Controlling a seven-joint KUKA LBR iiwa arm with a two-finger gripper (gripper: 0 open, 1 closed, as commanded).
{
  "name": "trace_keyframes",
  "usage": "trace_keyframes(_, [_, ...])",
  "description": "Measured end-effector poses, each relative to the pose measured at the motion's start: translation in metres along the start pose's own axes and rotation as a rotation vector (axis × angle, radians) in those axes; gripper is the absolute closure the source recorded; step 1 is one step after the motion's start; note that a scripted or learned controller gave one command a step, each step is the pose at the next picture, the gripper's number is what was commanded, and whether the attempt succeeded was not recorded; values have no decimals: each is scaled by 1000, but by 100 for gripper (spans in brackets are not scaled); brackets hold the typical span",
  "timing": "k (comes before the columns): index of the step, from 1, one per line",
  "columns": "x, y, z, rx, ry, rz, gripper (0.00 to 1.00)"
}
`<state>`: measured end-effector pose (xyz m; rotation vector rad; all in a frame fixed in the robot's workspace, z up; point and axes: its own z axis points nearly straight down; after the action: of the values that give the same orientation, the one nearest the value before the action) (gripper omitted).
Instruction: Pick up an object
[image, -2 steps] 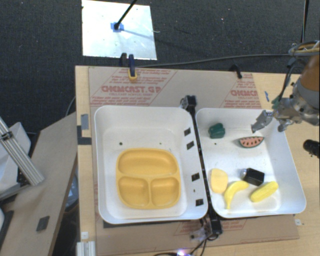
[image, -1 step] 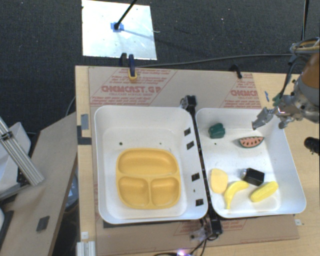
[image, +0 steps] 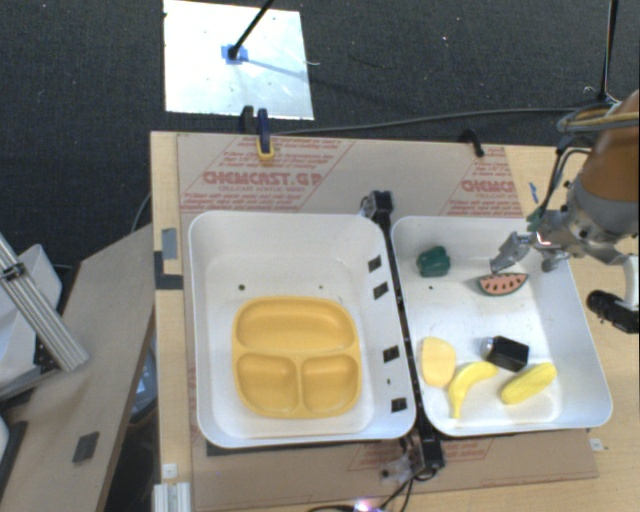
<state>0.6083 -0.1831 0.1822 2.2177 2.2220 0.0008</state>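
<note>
In the right bin (image: 570, 300), near its back, lies a watermelon slice (image: 503, 284). My gripper (image: 528, 257) hangs just above and behind it, open, with one finger (image: 507, 251) left of the slice's top and the other further right; nothing is between them. A dark green piece (image: 433, 262) lies to the left at the bin's back. Toward the front sit a black block (image: 507, 352), a pale yellow piece (image: 437, 361), a banana (image: 468, 383) and a yellow oblong piece (image: 527, 383).
The left bin (image: 215, 300) holds a yellow divided plate (image: 296, 356). A ridge with black clips (image: 390, 320) separates the two bins. The arm's grey wrist and orange band (image: 610, 170) come in from the right above the bin's rim.
</note>
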Motion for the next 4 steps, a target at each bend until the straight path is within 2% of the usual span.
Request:
trace_keyframes(1, [1, 1, 62, 4, 2, 0, 0])
trace_keyframes(2, [2, 1, 99, 2, 1, 1, 0])
trace_keyframes(3, [2, 2, 87, -2, 0, 1, 100])
trace_keyframes(4, [5, -5, 36, -2, 0, 2, 100])
